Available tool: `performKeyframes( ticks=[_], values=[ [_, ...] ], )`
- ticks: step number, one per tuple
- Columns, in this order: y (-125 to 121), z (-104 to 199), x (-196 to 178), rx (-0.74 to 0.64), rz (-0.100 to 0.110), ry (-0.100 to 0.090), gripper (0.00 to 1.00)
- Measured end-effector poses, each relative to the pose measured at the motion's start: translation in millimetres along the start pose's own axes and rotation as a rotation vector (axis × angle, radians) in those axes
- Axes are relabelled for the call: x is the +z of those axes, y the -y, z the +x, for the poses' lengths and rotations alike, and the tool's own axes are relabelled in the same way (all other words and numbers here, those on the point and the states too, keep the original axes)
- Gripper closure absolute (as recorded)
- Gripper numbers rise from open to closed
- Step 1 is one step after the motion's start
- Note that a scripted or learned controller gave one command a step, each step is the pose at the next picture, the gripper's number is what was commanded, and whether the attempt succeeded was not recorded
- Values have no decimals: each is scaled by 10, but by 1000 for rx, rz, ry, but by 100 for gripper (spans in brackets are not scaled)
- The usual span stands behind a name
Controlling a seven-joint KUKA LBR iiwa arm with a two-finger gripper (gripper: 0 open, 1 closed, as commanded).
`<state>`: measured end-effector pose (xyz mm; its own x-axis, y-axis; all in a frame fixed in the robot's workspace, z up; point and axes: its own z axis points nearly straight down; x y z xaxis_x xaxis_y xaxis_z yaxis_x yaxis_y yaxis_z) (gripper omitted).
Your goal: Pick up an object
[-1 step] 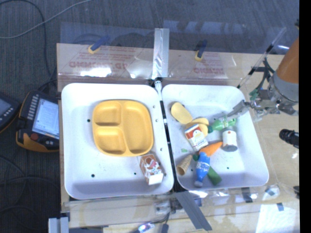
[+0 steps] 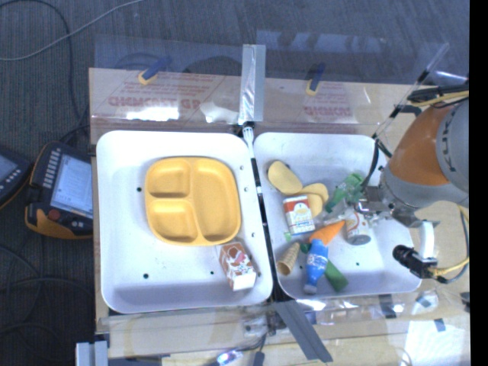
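Note:
The right bin (image 2: pixel 358 145) holds a jumble of objects. Among them are two yellow chip-like pieces (image 2: pixel 285 176), a red and white can (image 2: pixel 299 213), an orange carrot (image 2: pixel 329 232) and a blue bottle (image 2: pixel 316 265). There is also a tan cone (image 2: pixel 288 258), a dark green piece (image 2: pixel 336 279), a green item (image 2: pixel 348 189) and a small silver can (image 2: pixel 357 229). My gripper (image 2: pixel 364 207) hangs low over the right side of this bin, right beside the green item and the silver can. The arm's orange band (image 2: pixel 425 152) rises behind it.
The left bin (image 2: pixel 122 280) carries a yellow divided plate (image 2: pixel 192 200) and a small red and white carton (image 2: pixel 237 266) near its front right corner. A teach pendant (image 2: pixel 61 193) lies on the floor to the left. Cables run at the right.

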<state>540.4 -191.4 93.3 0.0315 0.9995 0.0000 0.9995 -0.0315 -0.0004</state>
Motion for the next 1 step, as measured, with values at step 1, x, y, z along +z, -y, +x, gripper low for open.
performKeyframes(
  ticks=[1],
  values=[
    [-9, 0, -100, 0, -2, 0, 100]
  ],
)
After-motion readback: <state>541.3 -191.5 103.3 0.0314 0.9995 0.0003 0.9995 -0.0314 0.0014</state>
